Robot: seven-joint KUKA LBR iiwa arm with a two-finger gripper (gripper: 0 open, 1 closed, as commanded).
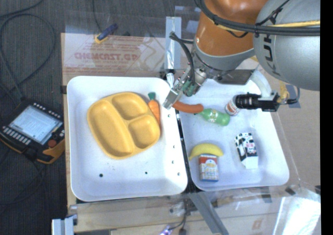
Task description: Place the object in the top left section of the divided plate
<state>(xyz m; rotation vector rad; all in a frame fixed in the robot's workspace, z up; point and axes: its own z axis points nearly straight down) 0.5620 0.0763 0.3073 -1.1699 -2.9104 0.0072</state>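
A yellow divided plate (123, 123) lies in the left white bin (88, 177). An orange toy carrot (154, 111) with a green top rests against the plate's right rim, outside its sections. My gripper (174, 95) hangs just right of the carrot, over the wall between the two bins. Nothing is visibly held in it. The orange band and grey wrist rise above it to the upper right.
The right bin (270, 177) holds a red-orange sausage (188, 107), a green bottle (216, 117), a banana (205, 149), a red box (209, 168), a cow-patterned carton (245, 151) and a small jar (232, 107). A handheld pendant (34, 131) lies left of the bench.
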